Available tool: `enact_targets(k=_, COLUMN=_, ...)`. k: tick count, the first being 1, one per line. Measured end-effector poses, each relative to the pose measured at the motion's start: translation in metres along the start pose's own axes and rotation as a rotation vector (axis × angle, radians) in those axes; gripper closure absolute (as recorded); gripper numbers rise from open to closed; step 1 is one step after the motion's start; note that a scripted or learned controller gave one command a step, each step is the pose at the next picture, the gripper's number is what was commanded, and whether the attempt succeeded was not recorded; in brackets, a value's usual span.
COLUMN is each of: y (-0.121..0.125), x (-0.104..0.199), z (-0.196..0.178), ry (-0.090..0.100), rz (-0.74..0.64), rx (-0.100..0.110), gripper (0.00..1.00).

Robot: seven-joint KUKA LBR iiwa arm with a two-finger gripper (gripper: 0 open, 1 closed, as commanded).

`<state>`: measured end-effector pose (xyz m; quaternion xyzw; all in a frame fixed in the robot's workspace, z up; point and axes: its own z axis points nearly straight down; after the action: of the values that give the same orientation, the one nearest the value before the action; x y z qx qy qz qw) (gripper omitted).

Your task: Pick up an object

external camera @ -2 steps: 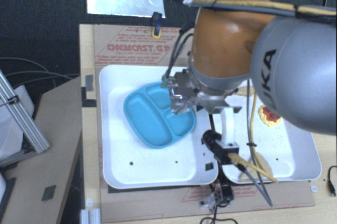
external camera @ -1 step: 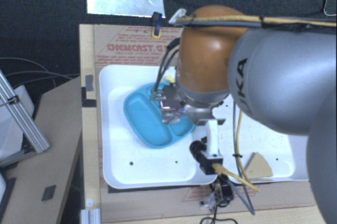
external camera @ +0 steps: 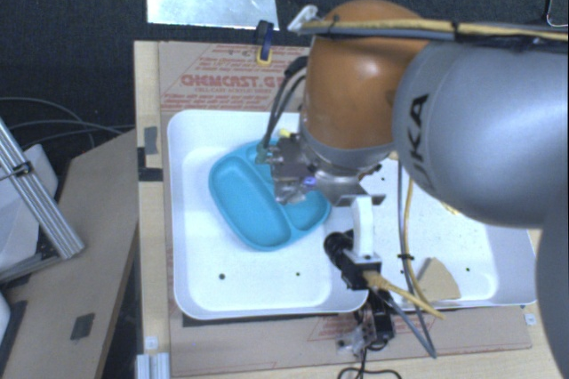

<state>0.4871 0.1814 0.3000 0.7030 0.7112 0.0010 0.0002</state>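
A light blue two-compartment tray (external camera: 258,204) lies in the left white bin (external camera: 200,279), tilted with its long axis running from upper left to lower right. My gripper (external camera: 289,181) hangs over the tray's right compartment, close above or touching its dividing ridge. The bulky grey and orange wrist covers the gripper from above, and the tray's upper right part is hidden under it.
The right white bin (external camera: 471,270) holds a tan, flat triangular piece (external camera: 436,279) near its front. A cardboard sheet (external camera: 222,79) lies behind the bins. The arm covers most of the right bin and the wall between the bins.
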Motion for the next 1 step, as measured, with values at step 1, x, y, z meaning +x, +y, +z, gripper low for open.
enact_targets(k=1, y=0.0011, x=-0.0222, z=0.0162, ry=-0.001, rz=0.012, rx=0.002, gripper=1.00)
